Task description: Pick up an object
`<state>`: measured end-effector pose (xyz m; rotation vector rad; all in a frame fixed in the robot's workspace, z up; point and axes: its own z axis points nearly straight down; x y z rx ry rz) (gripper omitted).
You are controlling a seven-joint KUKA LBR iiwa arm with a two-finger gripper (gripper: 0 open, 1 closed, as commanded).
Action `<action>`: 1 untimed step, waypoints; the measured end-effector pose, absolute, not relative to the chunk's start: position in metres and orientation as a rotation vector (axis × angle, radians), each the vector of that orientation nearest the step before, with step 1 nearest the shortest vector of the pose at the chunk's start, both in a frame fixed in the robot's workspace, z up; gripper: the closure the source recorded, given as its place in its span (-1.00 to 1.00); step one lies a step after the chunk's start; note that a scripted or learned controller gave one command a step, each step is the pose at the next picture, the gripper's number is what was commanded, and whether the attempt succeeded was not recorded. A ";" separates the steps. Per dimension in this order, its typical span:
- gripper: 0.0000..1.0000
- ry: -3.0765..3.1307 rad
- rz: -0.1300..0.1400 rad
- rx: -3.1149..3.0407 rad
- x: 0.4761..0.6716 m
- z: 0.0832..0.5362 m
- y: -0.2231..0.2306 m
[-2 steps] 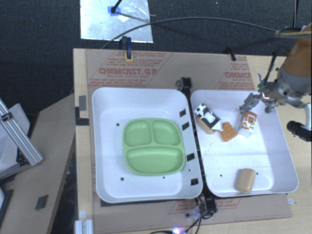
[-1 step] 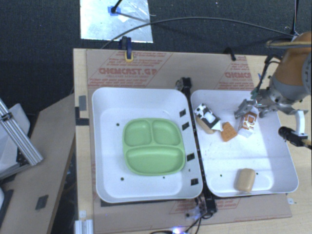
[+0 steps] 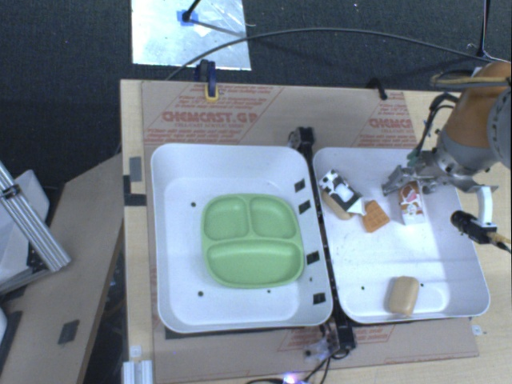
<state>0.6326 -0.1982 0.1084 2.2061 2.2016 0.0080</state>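
Now we see the two shallow white plastic bins, the left one (image 3: 172, 214) carrying a green divided plastic plate (image 3: 253, 240), the right one (image 3: 448, 278) holding the grey arm's gripper (image 3: 410, 184) near its far right corner, directly over a small red-and-white carton (image 3: 411, 202). Whether the gripper is clenched we cannot tell. We judge it should descend squarely on that carton, clear of the orange cracker-like piece (image 3: 374, 215), black-and-white toy (image 3: 339, 192) and tan block (image 3: 402, 295) near the front edge.

We saw a divided plate (image 3: 254, 240) in the left bin (image 3: 172, 214); in the right bin (image 3: 448, 294), a carton (image 3: 411, 202) lay far, a block (image 3: 402, 295) near.
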 end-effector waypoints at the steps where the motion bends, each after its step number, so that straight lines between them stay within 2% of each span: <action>1: 1.00 2.216 0.005 2.217 0.629 0.109 -0.193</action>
